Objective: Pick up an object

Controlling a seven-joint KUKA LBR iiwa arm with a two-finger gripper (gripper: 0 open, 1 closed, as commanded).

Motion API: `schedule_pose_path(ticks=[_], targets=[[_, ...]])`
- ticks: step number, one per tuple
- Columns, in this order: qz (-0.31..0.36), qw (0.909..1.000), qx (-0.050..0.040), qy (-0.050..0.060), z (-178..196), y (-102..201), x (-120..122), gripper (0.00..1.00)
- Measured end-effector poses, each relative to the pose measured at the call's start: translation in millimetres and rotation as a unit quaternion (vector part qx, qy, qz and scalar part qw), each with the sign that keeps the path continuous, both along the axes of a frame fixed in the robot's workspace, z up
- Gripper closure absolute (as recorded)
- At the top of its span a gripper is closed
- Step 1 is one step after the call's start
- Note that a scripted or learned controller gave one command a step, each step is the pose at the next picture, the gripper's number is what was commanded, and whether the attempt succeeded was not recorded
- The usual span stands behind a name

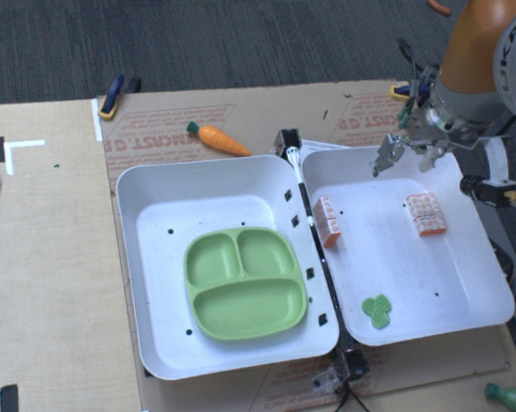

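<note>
White bins sit side by side mid-worktop, touching at the centre seam: left bin (148,282), right bin (482,307). Cardboard sheet (171,132) underneath, prob to protect the worktop.

Arm (482,42) comes in over the worktop's right edge, grey w/ orange band, wrist tilted down over the right bin's far edge. Jaws (406,156) hang above that far edge w/ a visible gap between the tips, nothing between them, so spread and empty. Reads as pre-grasp hover, not yet committed to a target imo.

Green plate (244,282), 3 compartments, lies flat in the left bin's middle. Too wide and flat for a two-finger pinch, poor candidate.

Right bin holds the likely targets:
- red/white box (327,220) near the seam wall, about upright. Close to the wall, so approach on that side is cramped.
- pale red-print packet (426,214) lying flat toward the right wall, nearest the jaws, well apart from everything else. Best pick imo.
- small green leafy item (377,310) by the near edge, flat, thin, hard to pinch.

Outside the bins: toy carrot (220,139) on the cardboard beyond the left bin's far edge; blue/yellow clamp (113,96) at the cardboard's far-left corner, prob pinning the sheet down.
</note>
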State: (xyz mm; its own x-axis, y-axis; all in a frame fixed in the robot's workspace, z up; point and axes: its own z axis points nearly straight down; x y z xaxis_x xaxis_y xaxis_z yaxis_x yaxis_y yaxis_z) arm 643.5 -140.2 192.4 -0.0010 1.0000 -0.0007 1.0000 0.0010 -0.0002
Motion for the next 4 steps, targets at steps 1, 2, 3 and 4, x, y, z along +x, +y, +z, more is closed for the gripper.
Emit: schedule_pose_path(ticks=[1, 2, 3, 4], targets=[[0.046, 0.9989, 0.0001, 0.0, -50.8, -55.0, -39.4, 0.0], [0.34, 0.9405, -0.0027, -0.004, -94.8, -82.6, -58.1, 0.0], [0.526, 0.8504, -0.0062, -0.005, -93.9, -58.3, -22.4, 0.0], [0.592, 0.8063, -0.0042, -0.005, -94.6, 13.6, -13.3, 0.0]])
